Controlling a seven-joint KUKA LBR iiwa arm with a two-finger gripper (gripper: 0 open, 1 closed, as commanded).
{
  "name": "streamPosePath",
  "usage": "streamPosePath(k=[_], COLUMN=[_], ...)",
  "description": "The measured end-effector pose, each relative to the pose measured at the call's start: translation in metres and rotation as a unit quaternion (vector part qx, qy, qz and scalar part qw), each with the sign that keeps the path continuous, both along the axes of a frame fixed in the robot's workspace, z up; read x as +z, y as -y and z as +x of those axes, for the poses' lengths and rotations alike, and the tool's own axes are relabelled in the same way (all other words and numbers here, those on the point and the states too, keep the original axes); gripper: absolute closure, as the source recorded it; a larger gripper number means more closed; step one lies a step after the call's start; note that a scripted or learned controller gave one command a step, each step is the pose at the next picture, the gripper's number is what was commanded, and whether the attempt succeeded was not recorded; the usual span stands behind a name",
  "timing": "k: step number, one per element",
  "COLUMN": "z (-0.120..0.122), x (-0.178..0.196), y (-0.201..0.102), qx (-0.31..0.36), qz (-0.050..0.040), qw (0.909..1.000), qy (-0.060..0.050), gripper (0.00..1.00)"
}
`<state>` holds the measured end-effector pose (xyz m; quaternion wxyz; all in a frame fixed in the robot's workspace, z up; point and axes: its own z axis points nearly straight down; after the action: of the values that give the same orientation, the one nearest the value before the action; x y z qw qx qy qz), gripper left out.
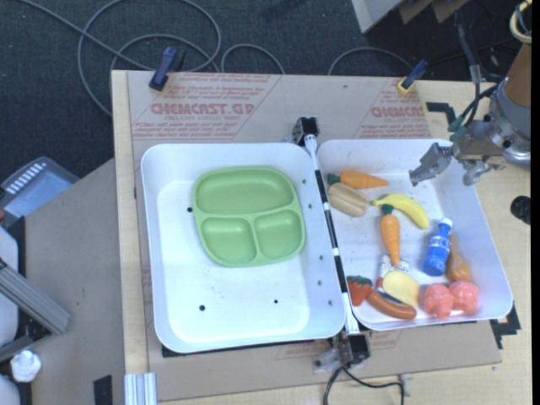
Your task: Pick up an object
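Observation:
The right bin (481, 213) holds several toy foods: an orange carrot (363, 178), a tan bread roll (348, 199), a yellow banana (405, 209), a second carrot (390, 236), a blue bottle (436, 249), a yellow fruit (401, 288), a red sausage (390, 305) and pink pieces (450, 298). My gripper (450, 167) hangs over the bin's far right part, above and to the right of the banana. Its fingers (424, 168) stand apart, open, with nothing between them.
The left bin (169, 251) holds a green divided plate (249, 215). A black clamp (305, 128) sits at the far end of the ridge between the bins. Blue (164, 67) and yellow (412, 77) clips grip the bench's back edge. Cables lie on the floor behind.

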<state>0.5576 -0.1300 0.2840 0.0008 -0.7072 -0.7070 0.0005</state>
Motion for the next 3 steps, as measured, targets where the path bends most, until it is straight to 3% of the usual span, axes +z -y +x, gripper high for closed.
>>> streamPosePath(k=[1,2,3], z=[0.012,-0.002,-0.001], x=[-0.115,-0.200,-0.190], y=[-0.008,-0.030,-0.030], qx=[0.000,0.000,-0.001], qz=[-0.0002,-0.0001,-0.0007], qw=[1.0000,1.0000,1.0000], qy=[0.000,0.000,0.001], gripper=[0.00,0.00,1.00])
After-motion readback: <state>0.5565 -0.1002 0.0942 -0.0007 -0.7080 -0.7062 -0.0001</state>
